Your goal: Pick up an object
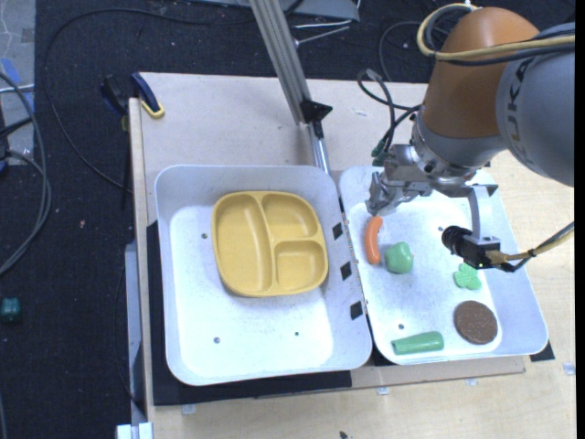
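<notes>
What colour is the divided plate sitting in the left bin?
Yellow. The three-compartment plastic plate shows clearly in the camera view, lying in the left white bin.

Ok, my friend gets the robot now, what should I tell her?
The claw hangs low in the right bin, just above the orange carrot-like piece; it holds nothing that I can see.
Also in that bin: a green lump, a small green piece, a brown disc, a green stick.
The yellow tray sits in the left bin.
Nothing is picked up yet; the grab is left.
</notes>
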You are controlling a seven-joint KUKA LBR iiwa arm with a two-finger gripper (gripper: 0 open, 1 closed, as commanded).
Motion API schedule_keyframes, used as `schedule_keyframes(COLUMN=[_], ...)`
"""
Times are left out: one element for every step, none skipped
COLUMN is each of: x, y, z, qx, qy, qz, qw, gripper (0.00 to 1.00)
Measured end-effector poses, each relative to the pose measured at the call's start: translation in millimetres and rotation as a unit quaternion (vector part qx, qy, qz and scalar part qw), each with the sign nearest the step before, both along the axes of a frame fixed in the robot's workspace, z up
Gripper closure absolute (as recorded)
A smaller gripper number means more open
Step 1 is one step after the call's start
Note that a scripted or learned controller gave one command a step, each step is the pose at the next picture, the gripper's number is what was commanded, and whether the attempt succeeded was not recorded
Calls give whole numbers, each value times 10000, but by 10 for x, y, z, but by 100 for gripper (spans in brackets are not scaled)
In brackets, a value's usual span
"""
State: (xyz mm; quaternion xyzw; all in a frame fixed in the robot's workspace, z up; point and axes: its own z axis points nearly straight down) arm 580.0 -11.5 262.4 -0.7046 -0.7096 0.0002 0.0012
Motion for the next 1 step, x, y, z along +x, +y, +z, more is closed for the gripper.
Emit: schedule_keyframes(x=[33], y=[634], z=[-130], qx=[3], qy=[1], qz=[9], qw=[10000], gripper=[100])
